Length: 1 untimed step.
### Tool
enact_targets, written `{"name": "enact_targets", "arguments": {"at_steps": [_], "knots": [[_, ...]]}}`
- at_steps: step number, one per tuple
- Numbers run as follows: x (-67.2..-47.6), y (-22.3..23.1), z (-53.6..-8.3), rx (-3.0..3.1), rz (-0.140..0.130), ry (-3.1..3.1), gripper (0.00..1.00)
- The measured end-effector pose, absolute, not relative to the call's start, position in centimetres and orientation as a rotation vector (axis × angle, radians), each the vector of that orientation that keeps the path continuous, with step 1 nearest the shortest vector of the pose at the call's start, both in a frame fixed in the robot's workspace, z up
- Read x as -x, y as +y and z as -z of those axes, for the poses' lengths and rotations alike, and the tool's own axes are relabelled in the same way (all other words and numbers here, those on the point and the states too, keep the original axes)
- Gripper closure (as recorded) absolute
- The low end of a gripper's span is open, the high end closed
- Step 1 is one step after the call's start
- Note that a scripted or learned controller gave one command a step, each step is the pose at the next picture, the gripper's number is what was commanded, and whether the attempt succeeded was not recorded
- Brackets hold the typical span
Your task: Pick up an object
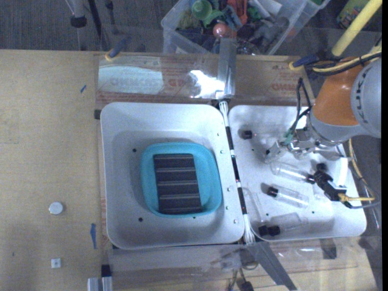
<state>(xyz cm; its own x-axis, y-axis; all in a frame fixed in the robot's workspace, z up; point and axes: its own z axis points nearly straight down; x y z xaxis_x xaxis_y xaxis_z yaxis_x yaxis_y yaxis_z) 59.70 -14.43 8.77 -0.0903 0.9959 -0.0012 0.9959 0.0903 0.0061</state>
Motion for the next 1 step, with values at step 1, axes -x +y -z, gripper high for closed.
{"name": "enact_targets", "arguments": {"at_steps": [1], "knots": [[-59.87,-14.48,-9.95,-2.115,-0.013,2.309,1.0]]}}
